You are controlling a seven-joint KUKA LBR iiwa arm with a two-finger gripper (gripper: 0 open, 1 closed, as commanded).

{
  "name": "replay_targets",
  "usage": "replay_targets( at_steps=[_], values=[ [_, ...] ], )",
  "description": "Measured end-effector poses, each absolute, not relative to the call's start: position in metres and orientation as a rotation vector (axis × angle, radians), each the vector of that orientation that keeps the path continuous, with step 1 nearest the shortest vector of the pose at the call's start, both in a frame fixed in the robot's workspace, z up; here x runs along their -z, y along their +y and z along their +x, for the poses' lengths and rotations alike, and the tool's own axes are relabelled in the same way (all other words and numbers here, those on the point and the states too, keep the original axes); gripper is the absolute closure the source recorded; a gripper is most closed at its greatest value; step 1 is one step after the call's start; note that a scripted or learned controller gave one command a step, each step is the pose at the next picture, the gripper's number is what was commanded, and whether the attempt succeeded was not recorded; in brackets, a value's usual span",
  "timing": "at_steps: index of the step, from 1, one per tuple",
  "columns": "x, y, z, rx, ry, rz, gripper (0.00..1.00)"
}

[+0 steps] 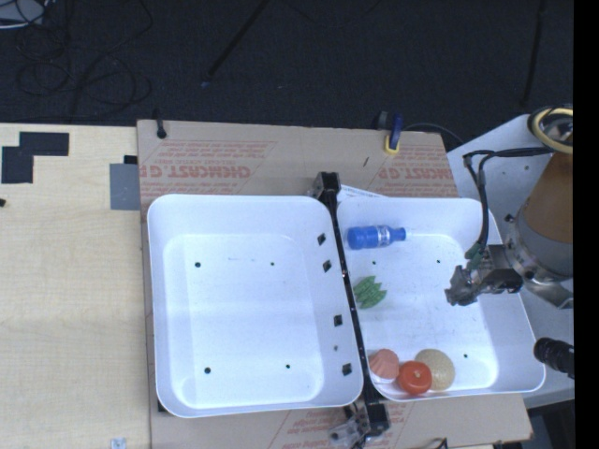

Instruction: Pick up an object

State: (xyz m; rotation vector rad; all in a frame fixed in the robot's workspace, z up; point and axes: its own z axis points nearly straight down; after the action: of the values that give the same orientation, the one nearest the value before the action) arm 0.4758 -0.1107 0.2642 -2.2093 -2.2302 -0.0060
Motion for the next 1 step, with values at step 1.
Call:
replay_targets(
  at_steps=[1],
  values=[
    [-0.1511,-0.1541,0.4780,-0.008,-2.212,-2.220,1.00]
  ],
)
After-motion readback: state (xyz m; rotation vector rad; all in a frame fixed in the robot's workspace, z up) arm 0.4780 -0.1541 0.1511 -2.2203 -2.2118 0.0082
